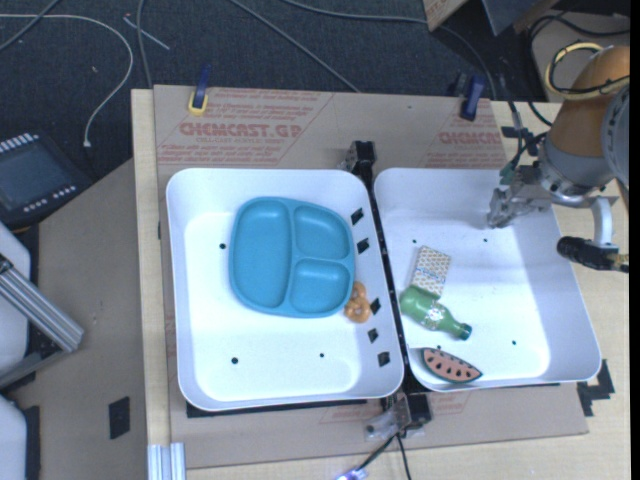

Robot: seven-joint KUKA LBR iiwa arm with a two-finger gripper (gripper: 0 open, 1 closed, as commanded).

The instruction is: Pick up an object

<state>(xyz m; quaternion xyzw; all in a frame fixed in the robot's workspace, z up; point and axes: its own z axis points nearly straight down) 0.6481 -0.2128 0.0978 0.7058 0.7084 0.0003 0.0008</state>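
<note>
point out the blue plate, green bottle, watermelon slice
blue plate (292, 258): camera view, on the ridge between its compartments, left bin.
green bottle (433, 310): camera view, mid-body, right bin.
watermelon slice (450, 365): camera view, on the red flesh, right bin's near edge.

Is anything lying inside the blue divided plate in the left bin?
The blue divided plastic plate shows three bare compartments. A small orange-brown object sits at its lower right rim, outside it. What lies under the plate is covered.

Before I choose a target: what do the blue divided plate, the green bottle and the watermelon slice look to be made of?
Blue divided plate: probably molded plastic, matte, uniform colour. Green bottle: likely glossy plastic, with highlights along its body. Watermelon slice: a toy, perhaps plastic or foam; its surface is too small to tell.
</note>
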